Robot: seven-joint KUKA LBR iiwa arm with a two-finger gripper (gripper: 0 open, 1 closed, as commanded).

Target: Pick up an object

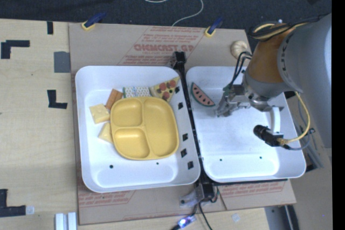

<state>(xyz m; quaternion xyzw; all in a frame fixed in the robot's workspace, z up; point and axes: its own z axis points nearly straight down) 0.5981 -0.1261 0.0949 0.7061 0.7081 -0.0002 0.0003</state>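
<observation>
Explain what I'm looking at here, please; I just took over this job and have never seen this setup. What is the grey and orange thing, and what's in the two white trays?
This is one camera fixed above a bench, looking down at a slant. The grey and orange shape on the right is a robot arm reaching in; its gripper hangs over the right bin. A toy watermelon slice lies in that bin's upper left corner, just left of the gripper and not visibly held. The left bin holds a yellow divided plate with flat toy food pieces around its top and left edges, including a pizza slice and a cracker. I cannot tell whether the gripper is open.
</observation>
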